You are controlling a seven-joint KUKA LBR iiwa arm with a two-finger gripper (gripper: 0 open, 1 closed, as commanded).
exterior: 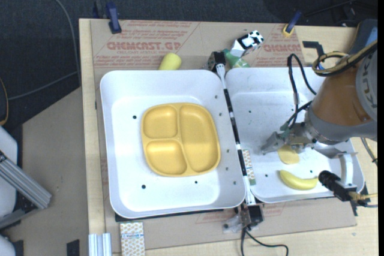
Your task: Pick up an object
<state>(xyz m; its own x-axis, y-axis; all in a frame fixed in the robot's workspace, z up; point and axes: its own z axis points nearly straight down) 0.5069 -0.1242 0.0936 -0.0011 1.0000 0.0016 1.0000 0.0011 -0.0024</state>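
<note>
Your claw (282,142) is low in the right bin (264,93), just beside a small yellow piece (289,157); whether it is apart or together, you cannot tell. A banana (297,180) lies near that bin's front edge. In the left bin (120,129) sits a yellow divided plate (180,139). Behind the bins, a yellow lump (170,61) rests on the worktop (96,69).

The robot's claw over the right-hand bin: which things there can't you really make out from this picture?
- Gripper: small and blurred in the camera view, finger state unclear.
- Pale yellow object beside it: partly covered by the arm; identity and any contact unclear.
- Small items behind the bins: too small to identify.
- Banana: plainly visible, lying apart.
</note>
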